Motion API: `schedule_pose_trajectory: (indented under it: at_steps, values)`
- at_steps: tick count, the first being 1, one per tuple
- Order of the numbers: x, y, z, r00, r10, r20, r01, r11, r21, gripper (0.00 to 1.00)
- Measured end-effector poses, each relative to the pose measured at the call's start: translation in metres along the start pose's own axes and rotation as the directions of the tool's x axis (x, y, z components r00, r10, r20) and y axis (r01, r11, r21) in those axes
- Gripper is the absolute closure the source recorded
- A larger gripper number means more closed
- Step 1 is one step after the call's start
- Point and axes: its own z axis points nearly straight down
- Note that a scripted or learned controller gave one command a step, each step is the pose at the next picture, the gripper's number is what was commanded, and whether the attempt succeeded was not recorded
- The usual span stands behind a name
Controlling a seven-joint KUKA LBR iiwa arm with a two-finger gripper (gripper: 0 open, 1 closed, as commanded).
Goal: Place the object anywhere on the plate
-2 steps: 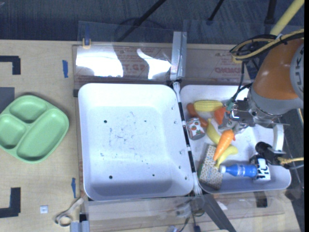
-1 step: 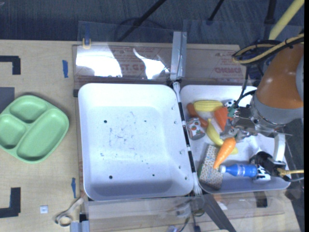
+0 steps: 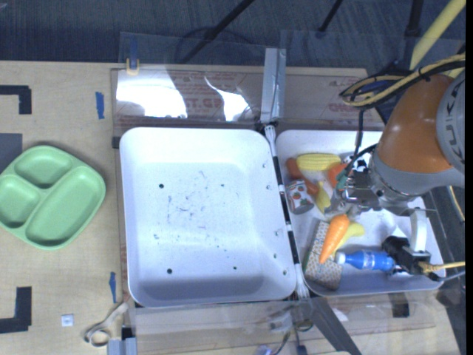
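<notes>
Hovering over the right bin (image 3: 421,287), the hand (image 3: 353,198) sits just above the carrot (image 3: 334,237); can't tell its grip. Green plate (image 3: 49,197) sits far left on the counter (image 3: 59,95).

The right bin (image 3: 425,285) is crowded: a carrot (image 3: 335,237), a corn cob (image 3: 319,161), a blue bottle (image 3: 367,260) and a sponge (image 3: 321,260) are packed close together, and little room is left between them. The left bin (image 3: 199,213) is open across its whole floor. The green plate (image 3: 50,196) lies on the tabletop (image 3: 59,287), well apart from both bins, with bare surface around it.
</notes>
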Motion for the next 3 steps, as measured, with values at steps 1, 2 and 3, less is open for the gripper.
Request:
schedule_pose_trajectory:
  at_steps: [1, 2, 3]
  values:
    - [-0.001, 0.023, 0.000, 0.995, -0.104, 0.002, 0.104, 0.995, -0.005, 1.00]
    - [0.039, -0.035, 0.000, 0.995, 0.099, 0.000, -0.099, 0.995, -0.001, 1.00]
    - [0.120, 0.043, -0.097, 0.993, 0.119, 0.002, -0.119, 0.993, -0.003, 1.00]
